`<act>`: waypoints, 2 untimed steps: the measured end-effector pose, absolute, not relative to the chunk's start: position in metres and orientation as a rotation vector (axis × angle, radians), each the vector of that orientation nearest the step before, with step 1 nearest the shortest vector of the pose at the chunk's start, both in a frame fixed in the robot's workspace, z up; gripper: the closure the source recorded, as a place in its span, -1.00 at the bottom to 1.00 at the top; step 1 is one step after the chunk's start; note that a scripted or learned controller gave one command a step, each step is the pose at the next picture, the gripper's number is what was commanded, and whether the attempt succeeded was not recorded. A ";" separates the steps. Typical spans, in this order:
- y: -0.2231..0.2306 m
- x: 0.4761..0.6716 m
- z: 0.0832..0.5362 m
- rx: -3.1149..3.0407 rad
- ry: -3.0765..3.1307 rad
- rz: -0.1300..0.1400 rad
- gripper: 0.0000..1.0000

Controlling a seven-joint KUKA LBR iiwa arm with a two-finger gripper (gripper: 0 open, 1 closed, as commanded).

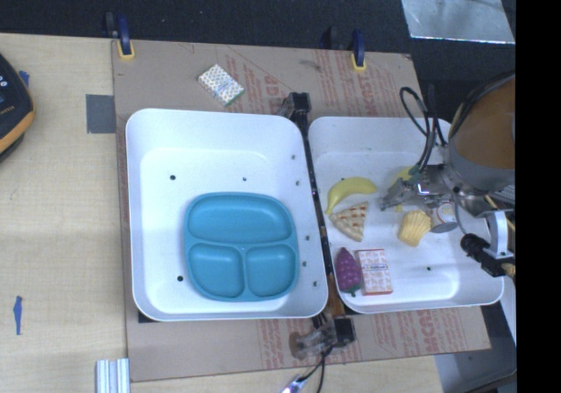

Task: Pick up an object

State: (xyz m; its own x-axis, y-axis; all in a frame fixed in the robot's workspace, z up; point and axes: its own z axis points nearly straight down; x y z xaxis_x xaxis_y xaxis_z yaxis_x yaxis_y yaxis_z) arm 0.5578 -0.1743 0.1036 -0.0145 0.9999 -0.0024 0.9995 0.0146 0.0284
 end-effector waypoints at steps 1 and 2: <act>-0.189 0.625 0.093 2.220 2.247 0.021 -1.00; -0.194 0.625 0.103 2.210 2.245 0.009 1.00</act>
